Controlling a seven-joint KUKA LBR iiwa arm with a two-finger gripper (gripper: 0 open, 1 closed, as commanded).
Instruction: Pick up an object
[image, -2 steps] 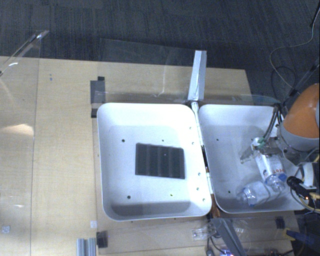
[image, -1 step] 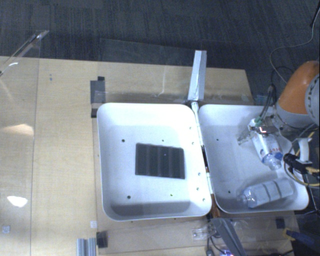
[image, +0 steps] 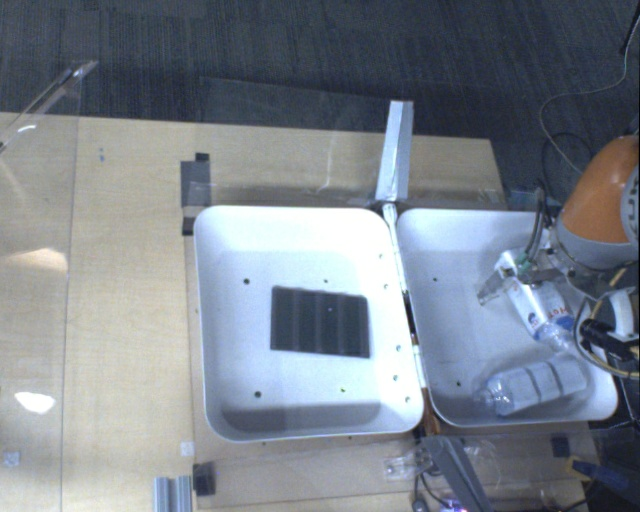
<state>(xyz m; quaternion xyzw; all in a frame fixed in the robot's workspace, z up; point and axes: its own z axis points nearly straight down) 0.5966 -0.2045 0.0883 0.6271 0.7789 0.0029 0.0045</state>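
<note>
In the right bin (image: 450, 300), a clear plastic bottle (image: 532, 386) lies on its side near the front wall. A second small clear bottle (image: 538, 314) with a blue cap lies tilted toward the bin's right side. My gripper (image: 512, 277) reaches in from the right and hangs over the upper end of this small bottle, very close to it or touching it. The grey wrist and the arm's orange band (image: 603, 190) stand above the bin's right rim. A dark ribbed rectangular pad (image: 320, 322) lies flat in the middle of the left bin (image: 230, 250).
A grey metal post (image: 394, 150) rises behind the seam between the two bins. Cables (image: 605, 345) loop at the right rim of the right bin. The wooden bench (image: 100, 300) stretches out to the left of the bins.
</note>
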